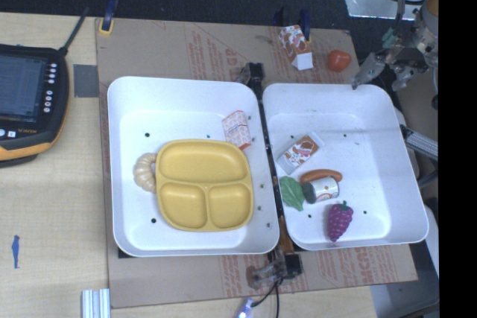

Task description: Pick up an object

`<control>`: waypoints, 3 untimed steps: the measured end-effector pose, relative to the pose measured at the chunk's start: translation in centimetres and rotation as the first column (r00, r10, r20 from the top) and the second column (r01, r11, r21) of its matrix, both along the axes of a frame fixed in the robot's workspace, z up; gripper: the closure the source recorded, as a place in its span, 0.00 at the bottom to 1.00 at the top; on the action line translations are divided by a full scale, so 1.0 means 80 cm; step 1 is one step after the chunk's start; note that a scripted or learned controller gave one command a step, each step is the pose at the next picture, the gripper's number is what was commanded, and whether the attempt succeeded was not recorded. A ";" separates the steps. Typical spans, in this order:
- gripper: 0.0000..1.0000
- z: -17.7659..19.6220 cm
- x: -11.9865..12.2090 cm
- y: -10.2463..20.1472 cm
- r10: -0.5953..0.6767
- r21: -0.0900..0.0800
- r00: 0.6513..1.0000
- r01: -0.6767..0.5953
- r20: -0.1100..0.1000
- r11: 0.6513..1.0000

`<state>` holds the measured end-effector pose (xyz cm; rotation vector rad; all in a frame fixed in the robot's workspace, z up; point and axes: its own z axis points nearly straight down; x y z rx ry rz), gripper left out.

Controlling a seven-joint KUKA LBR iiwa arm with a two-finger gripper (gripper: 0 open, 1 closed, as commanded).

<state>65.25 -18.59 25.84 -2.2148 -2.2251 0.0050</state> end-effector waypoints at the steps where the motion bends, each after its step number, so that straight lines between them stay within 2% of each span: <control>1: 0.00 -0.069 0.004 0.033 0.001 0.000 1.000 -0.001 -0.001 1.000; 2: 0.00 -0.053 -0.065 0.078 0.002 -0.001 1.000 -0.002 -0.001 1.000; 3: 0.00 -0.185 -0.113 0.095 -0.001 0.001 1.000 0.000 0.014 1.000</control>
